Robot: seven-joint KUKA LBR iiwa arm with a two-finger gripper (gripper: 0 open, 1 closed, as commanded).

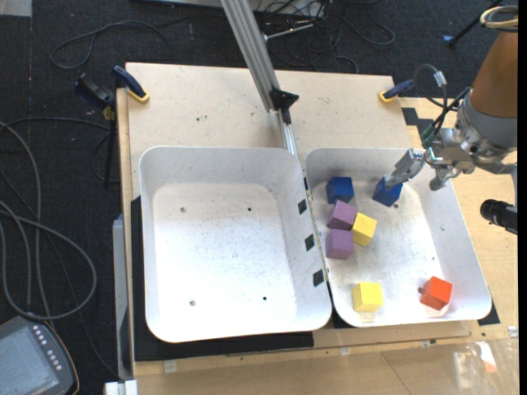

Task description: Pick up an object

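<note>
My gripper reaches into the right bin from the right, near its far edge. A small blue block sits right at the gripper's tip, tilted; whether it is gripped or only touched I cannot tell. Other blocks lie in the same bin. A darker blue cube is to the left of the gripper. Two purple cubes and a yellow cube cluster below it. Another yellow cube and an orange block rest near the front edge.
The left bin stands beside the right one, with a raised divider between them. A slanted metal pole crosses the back of the bench. Clamps hold the board's far corners.
</note>
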